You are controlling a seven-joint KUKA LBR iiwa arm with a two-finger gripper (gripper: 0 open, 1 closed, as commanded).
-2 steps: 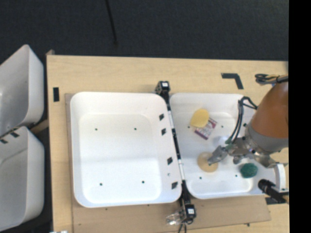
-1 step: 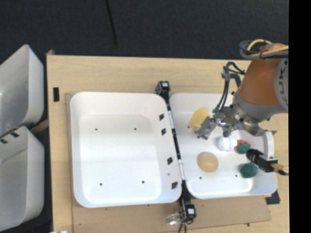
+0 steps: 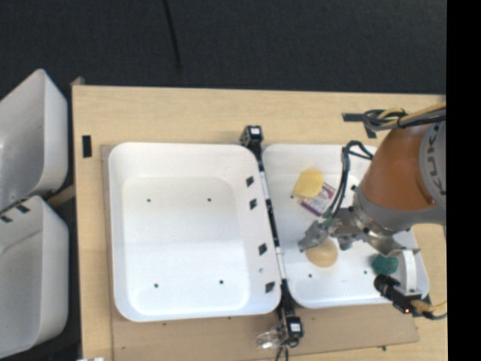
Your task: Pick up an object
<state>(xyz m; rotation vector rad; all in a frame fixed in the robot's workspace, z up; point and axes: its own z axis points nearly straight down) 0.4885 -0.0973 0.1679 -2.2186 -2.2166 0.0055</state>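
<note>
Looks like a robotics lab setup; pale wooden bench [image 3: 188, 115] with two shallow white plastic bins [image 3: 120, 224] clipped together, grey-and-orange industrial arm [image 3: 402, 175], loose cables [image 3: 376, 116].

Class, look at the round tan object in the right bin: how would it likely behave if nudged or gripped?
The round tan object looks ball-shaped, so a nudge would probably roll it across the right bin. Its curved sides may slip from the gripper unless squeezed centrally.

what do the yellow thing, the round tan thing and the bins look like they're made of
Yellow block: probably foam or sponge, matte, soft-edged. Round tan object: unclear, maybe foam or rubber; dull, no shine. Right bin and left bin: likely moulded plastic, smooth white, rounded corners.
</note>
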